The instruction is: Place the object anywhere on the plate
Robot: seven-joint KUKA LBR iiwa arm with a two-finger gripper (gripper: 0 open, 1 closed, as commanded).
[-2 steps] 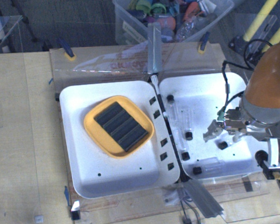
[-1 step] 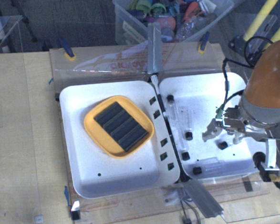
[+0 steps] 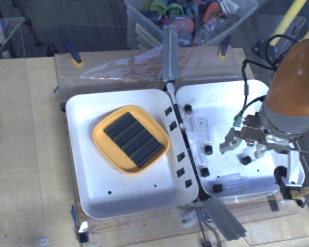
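1. Plate [image 3: 104,142]: yellow, squarish with rounded corners, lying in the left bin [image 3: 88,196]. A dark ribbed slab [image 3: 133,139] already rests on it, set at a diagonal and covering most of the centre.
2. Object to move: cannot say for certain which it is. The right bin [image 3: 216,103] holds several small dark pieces [image 3: 245,160], scattered, plus what look like clear plastic items [image 3: 200,130], hard to make out against the white floor.
3. Handling, as a judgement: the dark pieces look small, light and rigid; easy to nudge away or miss. Best pinched across the narrow sides, straight from above. The clear items look slick and faint-edged, a poorer target.
4. Claw [image 3: 245,140]: low over the right bin, near the dark pieces. Cannot tell how it is set, and nothing is seen held in it.
5. Arm [image 3: 294,89]: grey and orange, coming in over the right bin's far side.
6. In the way: the raised divider [image 3: 179,139] between the bins, with dark clips along it, must be cleared on any carry leftward. The slab leaves only the plate's yellow margin bare, so a drop likely lands on the slab or the rim.
7. Surroundings: a clear tub of coloured toys [image 3: 188,7] beyond the bins, on the wooden surface [image 3: 25,156]; cables near the arm.
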